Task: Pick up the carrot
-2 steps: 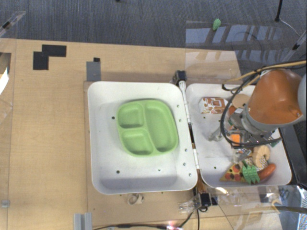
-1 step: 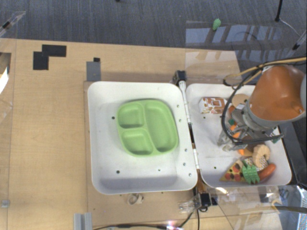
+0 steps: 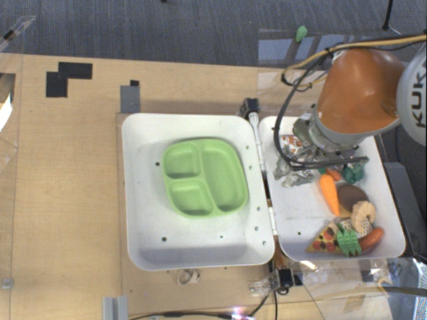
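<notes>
At right of frame, on the worktop [image 3: 67,199], my arm [image 3: 363,92] hangs over the right bin [image 3: 293,232]; the left bin [image 3: 143,192] carries a green divided plate [image 3: 203,177]. Gripper [image 3: 297,169] sits low at the right bin's upper left, near a small printed packet [image 3: 291,143]. I cannot tell how its fingers stand; nothing seen held. Carrot [image 3: 329,192] lies just right of the gripper, tip pointing lower right, touching a brown piece [image 3: 351,195]. My judgement: shift right, centre over the carrot's middle, close across its narrow width, avoid the neighbours.
</notes>
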Motion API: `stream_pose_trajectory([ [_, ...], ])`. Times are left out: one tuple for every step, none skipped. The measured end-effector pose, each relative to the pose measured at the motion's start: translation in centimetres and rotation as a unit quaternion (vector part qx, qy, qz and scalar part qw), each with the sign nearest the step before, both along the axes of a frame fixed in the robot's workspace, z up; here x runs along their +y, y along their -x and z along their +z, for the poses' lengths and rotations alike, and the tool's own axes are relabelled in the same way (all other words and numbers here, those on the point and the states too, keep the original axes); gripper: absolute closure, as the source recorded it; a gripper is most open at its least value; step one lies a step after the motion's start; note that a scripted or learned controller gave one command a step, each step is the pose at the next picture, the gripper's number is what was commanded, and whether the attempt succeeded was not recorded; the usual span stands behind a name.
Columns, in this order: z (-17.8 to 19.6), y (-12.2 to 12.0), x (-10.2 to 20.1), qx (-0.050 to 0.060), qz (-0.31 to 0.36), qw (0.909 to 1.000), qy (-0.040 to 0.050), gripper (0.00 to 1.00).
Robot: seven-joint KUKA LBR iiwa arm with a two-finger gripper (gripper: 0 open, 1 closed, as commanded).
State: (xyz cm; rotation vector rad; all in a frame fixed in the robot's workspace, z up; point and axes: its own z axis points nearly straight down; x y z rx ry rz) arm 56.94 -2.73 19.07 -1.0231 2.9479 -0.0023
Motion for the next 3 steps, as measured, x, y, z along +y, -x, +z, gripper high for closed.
stream_pose_trajectory([
  [-0.3, 0.2, -0.4, 0.003, -0.003, 1.0000, 0.0010, 0.00],
  [-7.4, 3.1, -7.8, 0.009, -0.040, 0.9992, 0.0025, 0.00],
  [-10.1, 1.4, -12.5, 0.004, -0.100, 0.9950, 0.0005, 0.00],
])
